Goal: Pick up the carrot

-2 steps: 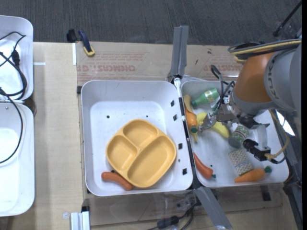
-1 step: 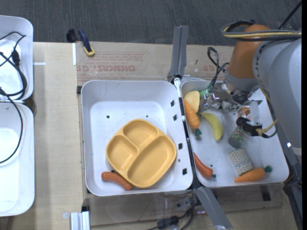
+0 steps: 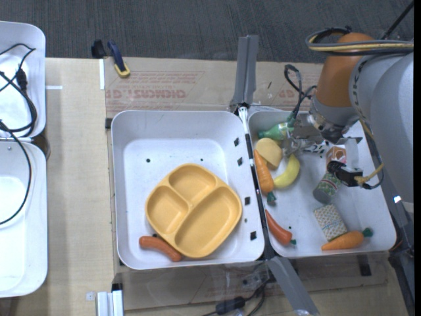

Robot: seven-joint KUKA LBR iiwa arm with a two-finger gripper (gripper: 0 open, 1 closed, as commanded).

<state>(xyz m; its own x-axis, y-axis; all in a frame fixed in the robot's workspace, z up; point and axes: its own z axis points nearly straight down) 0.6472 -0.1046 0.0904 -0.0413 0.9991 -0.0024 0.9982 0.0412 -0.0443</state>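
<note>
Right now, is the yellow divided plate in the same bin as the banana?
No: the yellow divided plate lies in the left bin, while the banana lies in the right bin.

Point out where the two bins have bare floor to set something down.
Left bin: bare along the back, above the yellow plate; the sausage sits at its front corner. Right bin: crowded at the back around the banana and gripper; a small bare patch lies between two carrots.

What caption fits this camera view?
Gripper low over the right bin beside a banana and carrot; yellow plate in left bin.
</note>
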